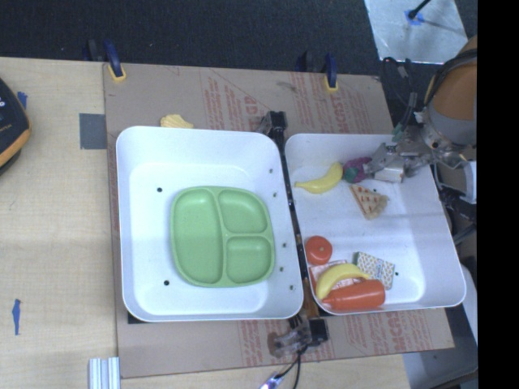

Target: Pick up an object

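Note:
The right bin [422, 217] holds several toy foods. A yellow banana [320, 180] lies near its upper left, with a purple bunch of grapes [355, 168] beside it. A waffle-patterned wedge [370, 202] sits just below them. Along the front wall are a red tomato [318, 250], a second banana [340, 276], a red pepper [354, 297] and a patterned cracker [375, 267]. My gripper [381, 167] is low in the bin's upper part, its tip right beside the grapes, on their right. Nothing shows between its tips.
The left bin [138, 217] bears a green divided plate [221, 235]. A yellow scrap [175, 121] lies on the cardboard behind that bin. Blue clamps [329, 65] pin the cardboard's back edge. A dark device [11, 124] sits at the far left.

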Controlling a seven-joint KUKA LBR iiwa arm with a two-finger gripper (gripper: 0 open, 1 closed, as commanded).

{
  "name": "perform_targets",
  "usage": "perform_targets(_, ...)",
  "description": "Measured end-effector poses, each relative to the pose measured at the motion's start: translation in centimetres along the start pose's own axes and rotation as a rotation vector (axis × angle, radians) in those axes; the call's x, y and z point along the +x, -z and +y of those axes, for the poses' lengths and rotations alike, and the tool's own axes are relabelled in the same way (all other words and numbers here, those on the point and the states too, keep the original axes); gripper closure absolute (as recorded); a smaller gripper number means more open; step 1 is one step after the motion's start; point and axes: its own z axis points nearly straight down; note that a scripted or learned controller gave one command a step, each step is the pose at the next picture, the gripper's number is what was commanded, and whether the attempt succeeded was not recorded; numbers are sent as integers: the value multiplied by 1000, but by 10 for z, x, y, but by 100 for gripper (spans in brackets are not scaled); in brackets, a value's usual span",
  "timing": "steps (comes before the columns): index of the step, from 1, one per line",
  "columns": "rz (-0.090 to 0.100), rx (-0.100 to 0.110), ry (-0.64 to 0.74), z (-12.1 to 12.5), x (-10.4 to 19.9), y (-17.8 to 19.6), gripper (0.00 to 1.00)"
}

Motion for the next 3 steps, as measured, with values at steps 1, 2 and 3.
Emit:
perform_targets(1,1,4,-1,-50,44,-33,0)
perform_targets(2,0,5,1,-50,43,-22,100)
perform_targets(3,1,3,-3,-75,51,16,100)
